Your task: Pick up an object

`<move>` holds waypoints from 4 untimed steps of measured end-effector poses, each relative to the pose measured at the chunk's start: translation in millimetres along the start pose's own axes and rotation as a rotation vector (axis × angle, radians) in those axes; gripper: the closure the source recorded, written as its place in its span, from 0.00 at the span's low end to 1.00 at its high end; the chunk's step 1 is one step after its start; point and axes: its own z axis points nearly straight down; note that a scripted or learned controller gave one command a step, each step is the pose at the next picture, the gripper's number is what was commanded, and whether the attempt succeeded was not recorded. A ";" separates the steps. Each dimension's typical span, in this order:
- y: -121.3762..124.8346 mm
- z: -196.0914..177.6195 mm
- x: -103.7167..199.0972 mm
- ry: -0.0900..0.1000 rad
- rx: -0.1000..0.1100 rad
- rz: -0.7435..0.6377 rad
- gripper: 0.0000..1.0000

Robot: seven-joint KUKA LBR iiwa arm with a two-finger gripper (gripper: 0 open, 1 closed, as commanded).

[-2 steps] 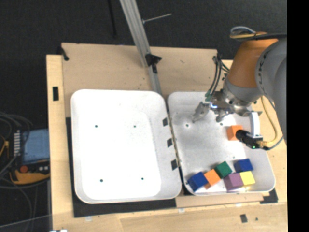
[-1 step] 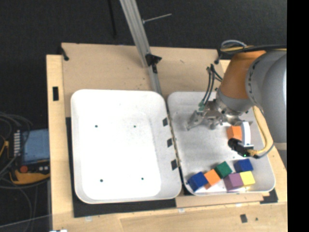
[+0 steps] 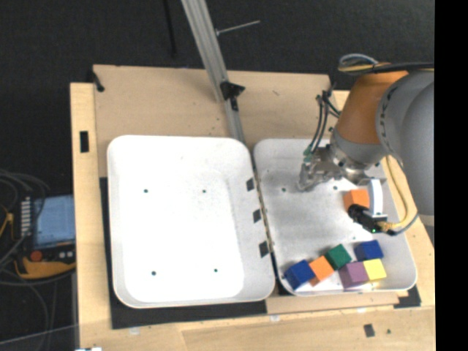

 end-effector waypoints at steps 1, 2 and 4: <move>3.4 -65.2 -2.5 -0.001 -0.004 -0.005 1.00; 8.8 -114.2 4.7 0.000 -0.003 -0.011 1.00; 12.2 -145.6 45.2 -0.001 0.005 -0.011 1.00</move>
